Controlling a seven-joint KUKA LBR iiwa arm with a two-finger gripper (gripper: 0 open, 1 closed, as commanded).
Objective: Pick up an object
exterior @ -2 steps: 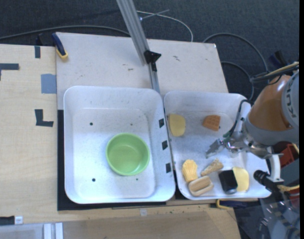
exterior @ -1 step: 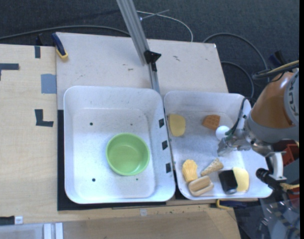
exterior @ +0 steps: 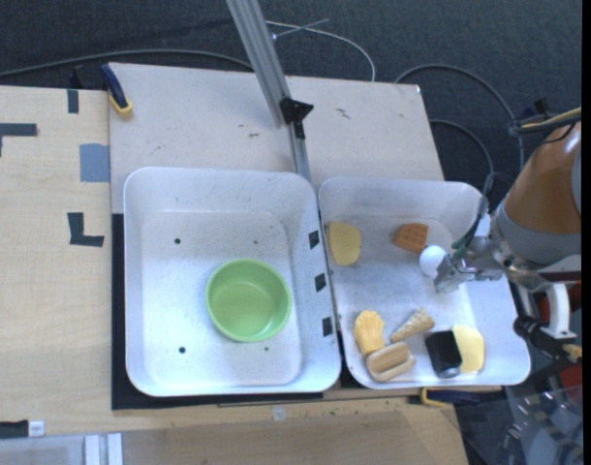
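Observation:
My gripper (exterior: 451, 275) hangs over the right bin (exterior: 373, 194), near its right wall, with the grey arm (exterior: 543, 201) and its orange band behind it. A small white ball (exterior: 431, 258) lies right at the gripper's left side, touching or nearly touching it. Also in this bin are a pale yellow piece (exterior: 345, 243), an orange-brown cookie (exterior: 411, 236), a ridged yellow piece (exterior: 369, 330), a tan wedge (exterior: 412, 325), a bun-like piece (exterior: 389, 360) and a black and yellow block (exterior: 455, 351).
The left bin (exterior: 160, 201) holds a green bowl (exterior: 248, 300). A slanted metal pole (exterior: 266, 51) crosses above the divide between the bins. Cables lie on the dark floor behind the bench.

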